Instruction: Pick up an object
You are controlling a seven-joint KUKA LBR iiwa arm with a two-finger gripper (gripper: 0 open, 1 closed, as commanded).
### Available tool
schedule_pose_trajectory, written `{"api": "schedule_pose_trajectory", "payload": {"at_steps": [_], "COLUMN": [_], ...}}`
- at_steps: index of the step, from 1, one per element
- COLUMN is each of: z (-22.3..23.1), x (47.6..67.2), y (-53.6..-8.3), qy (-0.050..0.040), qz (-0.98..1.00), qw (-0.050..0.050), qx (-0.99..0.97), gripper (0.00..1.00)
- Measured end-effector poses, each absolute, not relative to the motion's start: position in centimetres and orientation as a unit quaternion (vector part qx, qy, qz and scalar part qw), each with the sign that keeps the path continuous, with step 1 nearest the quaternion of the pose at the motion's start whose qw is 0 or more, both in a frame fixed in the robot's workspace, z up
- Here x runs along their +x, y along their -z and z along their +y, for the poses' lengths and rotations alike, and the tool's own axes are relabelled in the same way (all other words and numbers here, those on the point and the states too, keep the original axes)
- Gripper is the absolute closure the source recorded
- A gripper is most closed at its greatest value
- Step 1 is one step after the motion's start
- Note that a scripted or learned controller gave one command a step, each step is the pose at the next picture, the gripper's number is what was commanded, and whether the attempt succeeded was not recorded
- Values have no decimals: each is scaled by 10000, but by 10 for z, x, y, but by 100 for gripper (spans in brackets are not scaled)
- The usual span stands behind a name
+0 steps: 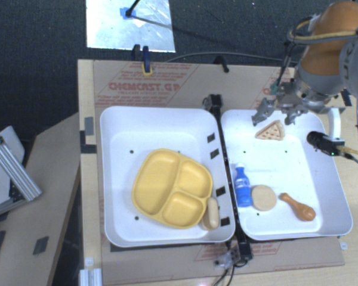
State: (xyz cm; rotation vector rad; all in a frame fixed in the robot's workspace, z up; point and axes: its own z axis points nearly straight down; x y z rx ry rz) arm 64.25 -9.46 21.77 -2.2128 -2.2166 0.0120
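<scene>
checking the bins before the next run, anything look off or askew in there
The yellow divided plate lies skewed in the left bin, and a small tan piece rests against its lower right edge. Nothing looks spilled or broken.

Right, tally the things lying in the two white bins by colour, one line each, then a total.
Yellow: 1, the yellow divided plastic tray
Blue: 1, the small blue bottle
Tan or brown: 4, the triangular waffle-like wedge, the round tan disc, the brown drumstick-shaped piece, the beige oblong piece
Total: 6
</scene>
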Motion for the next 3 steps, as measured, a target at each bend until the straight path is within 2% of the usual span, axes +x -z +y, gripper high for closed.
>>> {"api": "schedule_pose_trajectory", "payload": {"at_steps": [1,3], "z": [-94,-92], "x": [645,632], "y": [-226,-108], "qy": [5,-12], "qz": [-7083,-7075], "qw": [-5,18], "qx": [-7059,-7067], "gripper": [0,0]}}
